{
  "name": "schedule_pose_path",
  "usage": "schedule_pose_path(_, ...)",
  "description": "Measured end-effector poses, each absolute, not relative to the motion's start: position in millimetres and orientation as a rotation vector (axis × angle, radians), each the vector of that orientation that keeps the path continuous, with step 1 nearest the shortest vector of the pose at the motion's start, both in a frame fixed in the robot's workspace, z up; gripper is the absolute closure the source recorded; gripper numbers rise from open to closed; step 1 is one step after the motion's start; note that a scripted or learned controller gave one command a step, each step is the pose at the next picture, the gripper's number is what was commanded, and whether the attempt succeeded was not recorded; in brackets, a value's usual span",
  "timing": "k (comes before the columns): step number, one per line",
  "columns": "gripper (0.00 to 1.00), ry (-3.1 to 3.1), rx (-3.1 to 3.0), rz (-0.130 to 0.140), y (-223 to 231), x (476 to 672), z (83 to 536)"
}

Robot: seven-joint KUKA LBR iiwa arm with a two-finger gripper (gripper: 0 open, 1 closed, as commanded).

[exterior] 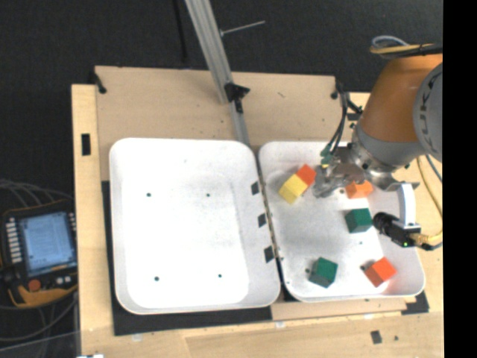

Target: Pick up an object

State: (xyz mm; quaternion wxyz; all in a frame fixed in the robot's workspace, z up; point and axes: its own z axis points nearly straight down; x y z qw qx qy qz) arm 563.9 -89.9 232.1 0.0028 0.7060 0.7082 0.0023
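Note:
My gripper (326,186) hangs low over the upper middle of the right bin (298,282). Just to its left lie an orange block (305,175) and a yellow block (293,189), touching each other. Another orange block (360,189) shows partly from under the wrist on the gripper's right. A green block (358,220) sits lower right of the gripper. A second green block (323,271) and an orange-red block (379,271) lie near the bin's front edge. Nothing shows between the fingers.
The left bin (186,222) sits beside the right one, joined by a black-clipped divider (264,218). A slanted metal pole (212,43) rises behind the bins. A tablet device (41,245) lies off the bench's left edge.

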Motion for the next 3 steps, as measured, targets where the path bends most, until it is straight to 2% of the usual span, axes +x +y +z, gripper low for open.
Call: schedule_pose_path(3,1.0,2.231,2.212,0.005,78,576.3,252)
